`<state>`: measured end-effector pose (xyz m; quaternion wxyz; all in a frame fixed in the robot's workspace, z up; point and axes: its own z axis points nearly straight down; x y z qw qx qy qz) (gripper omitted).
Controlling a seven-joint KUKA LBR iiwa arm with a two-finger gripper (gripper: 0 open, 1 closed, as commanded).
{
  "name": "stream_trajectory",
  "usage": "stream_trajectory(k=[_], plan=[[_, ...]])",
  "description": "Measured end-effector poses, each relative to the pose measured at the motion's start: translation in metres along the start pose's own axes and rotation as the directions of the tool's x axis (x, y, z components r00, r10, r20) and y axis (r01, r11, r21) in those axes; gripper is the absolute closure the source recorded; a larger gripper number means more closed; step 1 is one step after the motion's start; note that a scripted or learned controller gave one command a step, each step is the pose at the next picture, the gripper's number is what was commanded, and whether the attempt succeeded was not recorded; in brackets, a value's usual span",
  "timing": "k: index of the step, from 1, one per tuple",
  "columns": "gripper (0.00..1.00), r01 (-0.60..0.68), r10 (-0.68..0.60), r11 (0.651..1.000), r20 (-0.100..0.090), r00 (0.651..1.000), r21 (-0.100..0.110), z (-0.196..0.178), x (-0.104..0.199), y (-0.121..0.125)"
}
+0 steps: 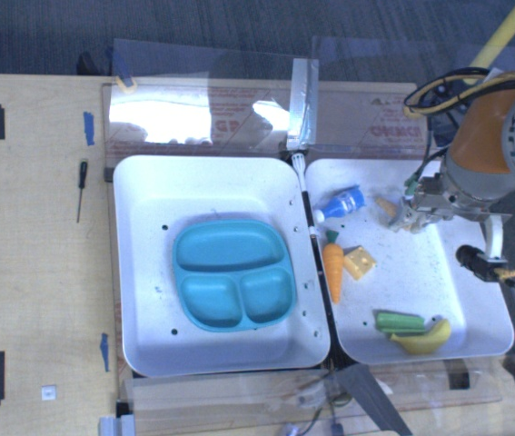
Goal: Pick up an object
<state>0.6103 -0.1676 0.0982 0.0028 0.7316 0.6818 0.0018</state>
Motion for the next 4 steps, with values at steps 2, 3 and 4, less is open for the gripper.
stream_trajectory(k=[2,3,4], plan=[[1.0,-0.066,0.066,0.998,-0.001,0.998,0.011,-0.038,0.06,-0.011],[1.0,0.039,-0.039,0.999,-0.003,0.999,0.006,-0.088,0.117,-0.048],[1.0,0.115,-0.115,0.993,-0.003,0.993,0.008,-0.097,0.11,-0.065]])
